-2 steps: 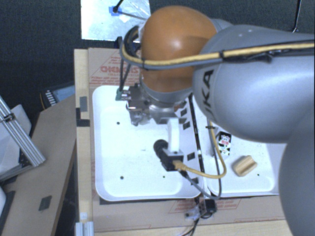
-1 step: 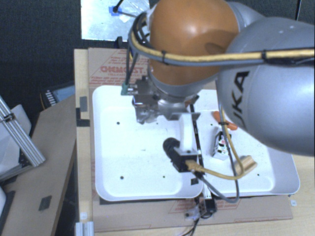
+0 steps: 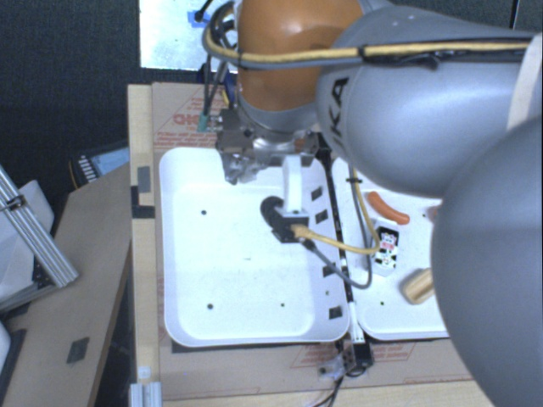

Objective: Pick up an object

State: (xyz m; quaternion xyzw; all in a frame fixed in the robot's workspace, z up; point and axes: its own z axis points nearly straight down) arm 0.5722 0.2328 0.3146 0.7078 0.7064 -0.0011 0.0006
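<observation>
My gripper (image 3: 240, 170) hangs over the far edge of the left white bin (image 3: 170, 253), under the orange wrist band. The arm's grey bulk covers much of the right bin (image 3: 399, 329). In the part of the right bin that shows lie an orange sausage-shaped object (image 3: 388, 208), a small white item with black and red marks (image 3: 386, 251), and a tan wooden cylinder (image 3: 417, 286). All three lie well to the right of the gripper, and I see nothing held in it.
Both bins rest on a brown cardboard sheet (image 3: 182, 121). A dark cable (image 3: 339, 253) runs along the divide between the bins. An aluminium rail (image 3: 34, 236) leans at the far left, off the bench.
</observation>
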